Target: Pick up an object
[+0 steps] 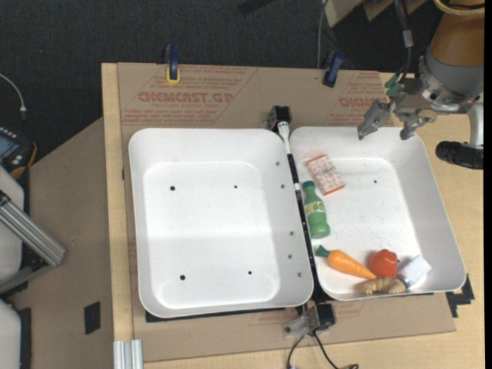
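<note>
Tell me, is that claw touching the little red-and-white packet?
Apart. In the camera view the gripper hangs open over the right bin's far rim, with bare white floor between it and the red-and-white packet.

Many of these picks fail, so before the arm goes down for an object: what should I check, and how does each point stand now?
1. Gripper open with nothing between its fingers: ok.
2. Objects to pick lie in the right bin: ok. A green bottle, a carrot, a red tomato and a red-and-white packet.
3. Gripper above a target: not ok. It hangs over the bin's far edge, apart from every object.
4. Room around a target: ok for the packet, which lies alone; not ok for the carrot and tomato, crowded in the near corner.
5. Bottle clear of the bin wall: not ok; it lies along the left side.
</note>
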Robot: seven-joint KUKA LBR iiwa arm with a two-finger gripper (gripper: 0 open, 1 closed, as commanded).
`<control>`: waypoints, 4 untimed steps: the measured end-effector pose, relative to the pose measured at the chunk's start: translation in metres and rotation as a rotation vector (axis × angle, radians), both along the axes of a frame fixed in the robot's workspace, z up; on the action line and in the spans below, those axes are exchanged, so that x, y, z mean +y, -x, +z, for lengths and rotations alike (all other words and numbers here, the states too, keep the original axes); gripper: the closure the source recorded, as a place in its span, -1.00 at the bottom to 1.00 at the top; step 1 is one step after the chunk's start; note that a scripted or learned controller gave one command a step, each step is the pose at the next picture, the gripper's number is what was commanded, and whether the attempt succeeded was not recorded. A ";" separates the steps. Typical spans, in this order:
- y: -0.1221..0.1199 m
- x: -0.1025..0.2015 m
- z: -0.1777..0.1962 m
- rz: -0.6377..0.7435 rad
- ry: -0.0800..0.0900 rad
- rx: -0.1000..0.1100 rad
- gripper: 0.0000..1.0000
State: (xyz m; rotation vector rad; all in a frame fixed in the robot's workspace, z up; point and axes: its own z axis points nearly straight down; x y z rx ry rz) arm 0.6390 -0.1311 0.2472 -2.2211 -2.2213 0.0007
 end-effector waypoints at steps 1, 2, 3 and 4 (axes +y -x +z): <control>0.010 -0.086 -0.119 -0.007 0.000 0.010 -1.00; 0.012 -0.049 -0.166 0.002 -0.004 0.006 -1.00; -0.031 0.009 -0.120 0.007 0.000 -0.008 -1.00; -0.028 0.005 -0.123 0.001 0.001 -0.002 -1.00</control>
